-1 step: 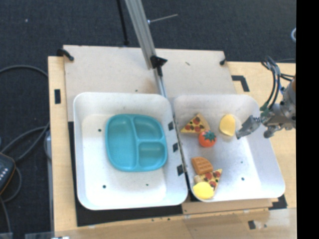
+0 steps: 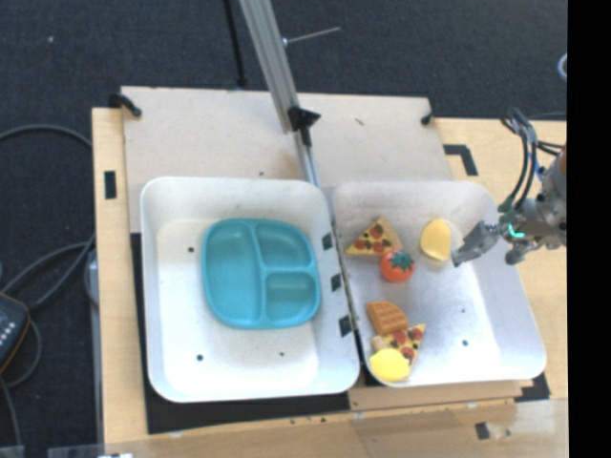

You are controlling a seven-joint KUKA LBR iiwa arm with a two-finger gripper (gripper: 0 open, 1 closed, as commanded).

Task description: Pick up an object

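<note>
Gripper (image 2: 492,246) hangs over the right bin (image 2: 496,342) with its fingers spread, grasping nothing I can see. Just beside it lies a yellow toy (image 2: 435,239), near the tomato (image 2: 397,266).

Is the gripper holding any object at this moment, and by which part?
Nothing is held. The two-finger gripper is open over the right white bin, just right of the pale yellow toy, with nothing between its fingers.

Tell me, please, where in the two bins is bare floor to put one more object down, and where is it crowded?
Left bin: bare floor rings the blue divided plate, widest along the front. Right bin: the front right patch is bare, right of the waffle. Crowded: the pizza slice, tomato and yellow fruit near the gripper, and the front left corner with the lemon.
</note>
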